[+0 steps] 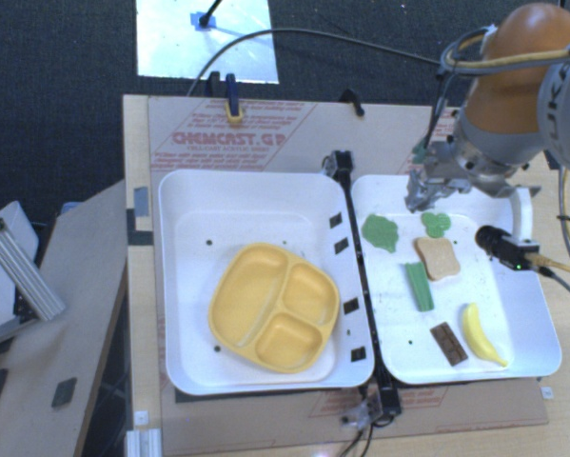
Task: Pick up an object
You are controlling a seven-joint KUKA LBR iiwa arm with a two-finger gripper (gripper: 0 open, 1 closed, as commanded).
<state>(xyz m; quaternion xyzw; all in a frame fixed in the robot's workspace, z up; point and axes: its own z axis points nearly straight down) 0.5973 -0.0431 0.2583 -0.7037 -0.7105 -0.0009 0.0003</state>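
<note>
My arm (pixel 527 74) comes into the camera view from about two o'clock, its bulk sitting in the upper right corner. The orange band (pixel 518 60) above the wrist bulges toward me as a rounded dome, with grey housing showing at its three o'clock side. Cables loop over the top of the band and trail off toward nine o'clock. Below it the grey wrist narrows and points down toward seven o'clock. The gripper (pixel 420 198) hangs at the end of that line, low and tilted. From my seat its fingers merge into one dark metal cluster, so I cannot read their spacing.
</note>
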